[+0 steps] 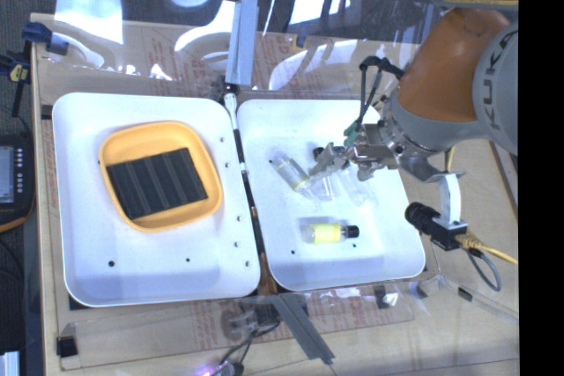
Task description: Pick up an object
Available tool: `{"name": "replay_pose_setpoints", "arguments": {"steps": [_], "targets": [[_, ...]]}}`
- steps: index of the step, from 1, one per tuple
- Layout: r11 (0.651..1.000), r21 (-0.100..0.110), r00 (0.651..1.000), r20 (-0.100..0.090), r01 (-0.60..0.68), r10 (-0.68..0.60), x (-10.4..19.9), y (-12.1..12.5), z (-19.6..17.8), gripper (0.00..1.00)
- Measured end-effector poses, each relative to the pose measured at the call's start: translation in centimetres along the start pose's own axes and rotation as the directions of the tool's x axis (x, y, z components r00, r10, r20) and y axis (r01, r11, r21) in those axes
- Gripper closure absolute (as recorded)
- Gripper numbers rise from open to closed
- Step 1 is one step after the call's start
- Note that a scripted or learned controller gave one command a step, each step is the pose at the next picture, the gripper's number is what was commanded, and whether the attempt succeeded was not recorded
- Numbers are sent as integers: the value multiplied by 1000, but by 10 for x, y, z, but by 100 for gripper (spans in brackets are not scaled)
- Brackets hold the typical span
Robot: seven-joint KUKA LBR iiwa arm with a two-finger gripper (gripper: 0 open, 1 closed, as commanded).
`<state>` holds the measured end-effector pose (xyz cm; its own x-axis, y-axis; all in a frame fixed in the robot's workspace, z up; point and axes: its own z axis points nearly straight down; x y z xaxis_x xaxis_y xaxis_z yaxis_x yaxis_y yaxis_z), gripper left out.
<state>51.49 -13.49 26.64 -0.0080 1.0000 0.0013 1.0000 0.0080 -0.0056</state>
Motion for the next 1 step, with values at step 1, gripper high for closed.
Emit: {"name": "replay_pose_setpoints", "arguments": {"steps": [1], "targets": [[1000, 1, 1000, 1, -13, 13, -39, 39, 100, 0]]}}
